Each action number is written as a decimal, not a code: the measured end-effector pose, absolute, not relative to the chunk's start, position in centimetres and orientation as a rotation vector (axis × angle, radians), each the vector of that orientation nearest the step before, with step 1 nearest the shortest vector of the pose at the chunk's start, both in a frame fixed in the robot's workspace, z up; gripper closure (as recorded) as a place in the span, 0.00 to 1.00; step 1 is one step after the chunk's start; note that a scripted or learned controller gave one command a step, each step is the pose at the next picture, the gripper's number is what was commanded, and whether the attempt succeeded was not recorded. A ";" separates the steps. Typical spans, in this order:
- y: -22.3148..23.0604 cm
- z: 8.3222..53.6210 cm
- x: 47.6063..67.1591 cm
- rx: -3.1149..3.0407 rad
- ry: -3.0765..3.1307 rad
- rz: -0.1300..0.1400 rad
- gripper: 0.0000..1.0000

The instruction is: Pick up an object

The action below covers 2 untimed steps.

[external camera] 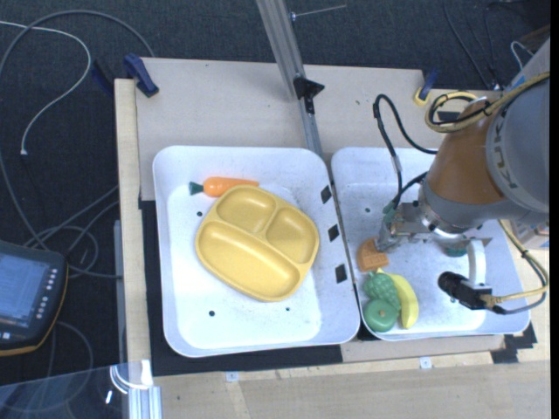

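My gripper (390, 236) hangs low in the right bin (349, 182), just above and to the right of a small orange block (373, 257). Whether anything sits between its fingers is hidden by the wrist. Below the block lie a green bunch of grapes (380, 285), a green round piece (380, 314) and a yellow banana (405, 299), packed together at the bin's front left.
The left bin (175, 234) holds a yellow divided plate (257, 241) and a toy carrot (227, 184) at its back left. A metal post (284, 37) rises behind the bins. Cables trail over the right bin's back.
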<state>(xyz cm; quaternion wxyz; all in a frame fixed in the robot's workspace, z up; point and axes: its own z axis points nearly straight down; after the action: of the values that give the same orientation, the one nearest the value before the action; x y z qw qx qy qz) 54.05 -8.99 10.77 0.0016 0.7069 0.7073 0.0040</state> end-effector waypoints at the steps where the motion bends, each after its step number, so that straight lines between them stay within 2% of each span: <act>1: -8.9 15.1 54.0 2.217 2.220 0.005 1.00; 2: -8.4 19.7 53.8 2.216 2.220 0.007 1.00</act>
<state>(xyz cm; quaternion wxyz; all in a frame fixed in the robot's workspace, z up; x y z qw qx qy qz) 53.79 -8.36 19.66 0.0023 0.7064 0.7079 0.0021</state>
